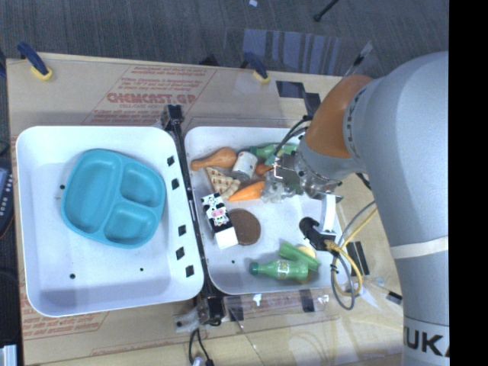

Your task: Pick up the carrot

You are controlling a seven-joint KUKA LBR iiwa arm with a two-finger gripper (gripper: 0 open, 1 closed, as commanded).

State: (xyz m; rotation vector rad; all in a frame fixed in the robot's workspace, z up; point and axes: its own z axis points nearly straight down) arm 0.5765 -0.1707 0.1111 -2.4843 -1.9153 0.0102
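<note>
The orange carrot (245,193) lies in the right bin (293,219), in its upper middle, pointing left toward a waffle piece (221,181). My gripper (275,180) hangs low over the carrot's thick right end, and the wrist covers that end. I cannot make out whether it touches the carrot.
Around the carrot lie a chicken drumstick (215,158), a small can (244,163) and a green item (267,150). In front of it are a milk carton (219,216), a brown cookie (246,227) and a green bottle (282,269). The left bin (38,227) holds a blue divided plate (114,197).
</note>
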